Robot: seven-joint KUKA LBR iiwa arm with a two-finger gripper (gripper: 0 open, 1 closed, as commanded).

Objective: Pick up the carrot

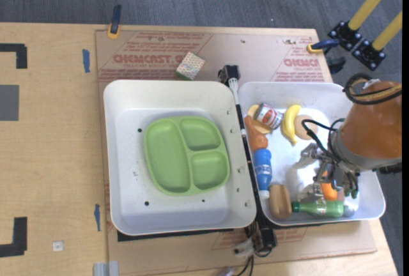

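Tabletop [45, 160] is tan board w/ black tape marks [14, 56] at far left, blue tape bits nearby. A cardboard sheet [160, 54] lies under both bins, red print reading "CHEMCAST" in part on its far-left and far-right corners; rest of lettering too small to read. Small patterned cube [190, 66] sits on the cardboard just beyond the left bin.

Left bin [121, 115] holds a green divided plate [186, 154], three compartments, nothing else on it.

Right bin [374, 201], left to right: orange-brown lump [257, 138] near the divider; red-and-white labelled can [268, 117] at far left, text not legible; blue-and-white bottle [262, 169] w/ label unreadable; tan bread-like piece [279, 200] at near left; banana [291, 123] toward the far side; green bottle [317, 207] lying flat along the near wall.

Carrot [328, 191]: small orange piece, short and stubby, in near-right part of the right bin, just beyond the green bottle. End effector [327, 180] is down right over it; carrot shows at the finger tips, but can't tell if fingers are closed on it or just around it. Grey arm w/ orange band [374, 134] comes in from the right.
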